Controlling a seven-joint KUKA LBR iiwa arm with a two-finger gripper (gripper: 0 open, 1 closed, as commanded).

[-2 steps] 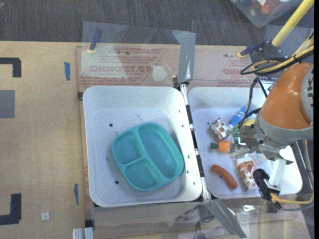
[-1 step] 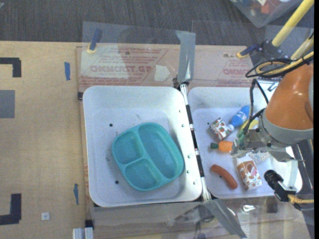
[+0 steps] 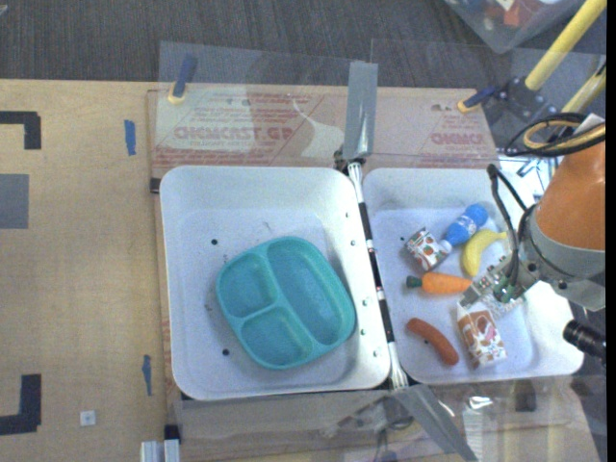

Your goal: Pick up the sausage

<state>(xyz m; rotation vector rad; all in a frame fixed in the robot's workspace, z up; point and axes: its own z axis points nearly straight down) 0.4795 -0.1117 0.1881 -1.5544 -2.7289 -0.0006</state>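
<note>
Reddish-brown sausage [image 3: 432, 341] lying flat on the floor of the right-hand shallow white bin [image 3: 385, 215], lower centre-right of the frame; long axis running diagonally, upper-left end toward the bin divider, lower-right end toward a small red-and-white carton [image 3: 480, 338]. Above it, an orange carrot [image 3: 446, 283], a yellow banana [image 3: 480, 250], a blue-capped bottle [image 3: 466, 226], another small carton [image 3: 424, 248]. Gripper [image 3: 494, 288] hanging over the right bin just beside the carrot, apart from the sausage; grasp state impossible to tell. Left white bin [image 3: 183, 258] carrying a teal compartment plate [image 3: 284, 301]. Pale wooden worktop [image 3: 77, 258] with blue tape marks; grey carpet [image 3: 241, 8] along the top.
</note>
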